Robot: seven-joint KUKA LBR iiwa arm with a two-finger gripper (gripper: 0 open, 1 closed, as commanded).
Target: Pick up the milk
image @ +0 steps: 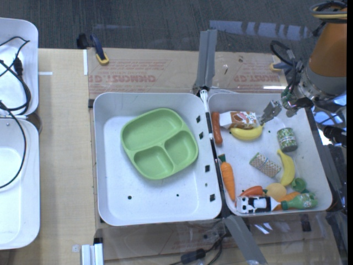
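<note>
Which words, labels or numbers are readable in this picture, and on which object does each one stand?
Red print on the cardboard behind the bins: upside down and mirrored, too blurred to read.
Milk carton: cow spots, no readable words.
Green can label: too small to read.
Snack packet: too blurred.

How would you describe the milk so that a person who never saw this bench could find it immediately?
Look at the right bin, along its near edge. At the near left corner lies the milk carton, just below the carrot and beside a red pepper. It alone is white with black cow patches.
</note>
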